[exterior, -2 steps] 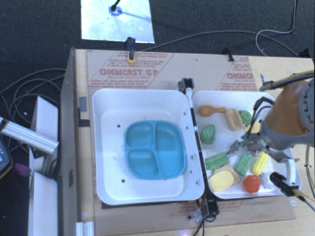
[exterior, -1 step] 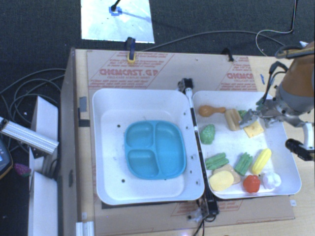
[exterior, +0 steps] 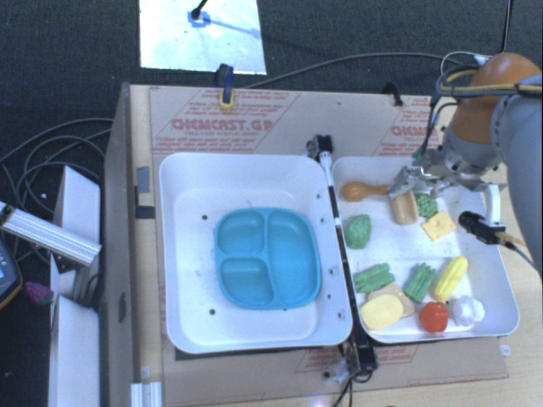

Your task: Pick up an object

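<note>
My gripper (exterior: 422,183) hangs over the far part of the right bin (exterior: 509,299), reaching in from the right. Just below it in the view stands a tan block (exterior: 404,208), with a small dark green piece (exterior: 427,203) beside it. I cannot tell whether the gripper touches either of them. A yellow cheese wedge (exterior: 439,225) lies a little nearer, and an orange-brown drumstick (exterior: 363,191) lies to the left of the gripper.
The right bin also holds a green bumpy vegetable (exterior: 357,231), two green pods (exterior: 373,276), a yellow corn cob (exterior: 450,278), a pale yellow lump (exterior: 382,311), a red tomato (exterior: 433,316) and a white piece (exterior: 467,310). The left bin (exterior: 182,227) holds a blue divided plate (exterior: 267,257).
</note>
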